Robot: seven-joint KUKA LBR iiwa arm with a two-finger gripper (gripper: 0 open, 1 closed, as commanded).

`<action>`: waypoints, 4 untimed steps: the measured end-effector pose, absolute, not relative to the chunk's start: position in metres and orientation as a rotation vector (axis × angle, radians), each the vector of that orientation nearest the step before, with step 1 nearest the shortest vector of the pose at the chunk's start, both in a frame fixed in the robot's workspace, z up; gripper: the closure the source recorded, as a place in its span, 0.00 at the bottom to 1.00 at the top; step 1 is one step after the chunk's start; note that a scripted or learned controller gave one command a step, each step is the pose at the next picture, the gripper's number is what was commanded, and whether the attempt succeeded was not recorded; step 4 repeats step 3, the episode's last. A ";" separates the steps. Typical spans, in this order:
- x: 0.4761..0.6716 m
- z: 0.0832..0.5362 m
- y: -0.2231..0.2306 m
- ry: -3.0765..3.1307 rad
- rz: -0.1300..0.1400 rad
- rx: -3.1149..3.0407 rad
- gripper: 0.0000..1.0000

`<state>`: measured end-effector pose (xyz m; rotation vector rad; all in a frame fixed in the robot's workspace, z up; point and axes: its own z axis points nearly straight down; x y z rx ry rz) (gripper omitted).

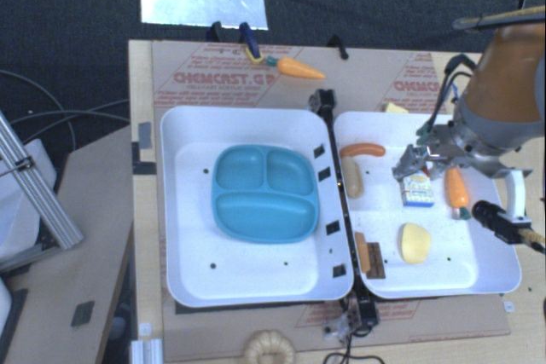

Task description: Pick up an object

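My gripper point(412, 164) hangs over the middle of the right bin point(490, 273), just above a small white and blue box point(418, 193). An orange carrot-shaped piece point(457, 188) lies right of the box. A red-orange sausage point(363, 151) and a tan cylinder point(352, 179) lie to the left of the gripper. A pale yellow lump point(415, 243) rests nearer the front, and a brown block point(369, 257) sits at the bin's front left. Nothing shows in the gripper's grasp.
The left bin point(192, 268) holds a blue divided plate point(264, 192). Another toy carrot point(294, 68) lies on the board behind the bins. A yellow wedge point(395, 108) pokes over the right bin's back rim. The arm's grey and orange body point(508, 89) covers that bin's back right.
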<state>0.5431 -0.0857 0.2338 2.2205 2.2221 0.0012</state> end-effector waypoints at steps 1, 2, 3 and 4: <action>0.549 0.217 -0.077 2.226 0.000 2.217 1.00; 0.541 0.230 -0.073 2.225 0.003 2.216 1.00; 0.540 0.234 -0.079 2.223 0.002 2.219 1.00; 0.540 0.234 -0.079 2.223 0.002 2.219 1.00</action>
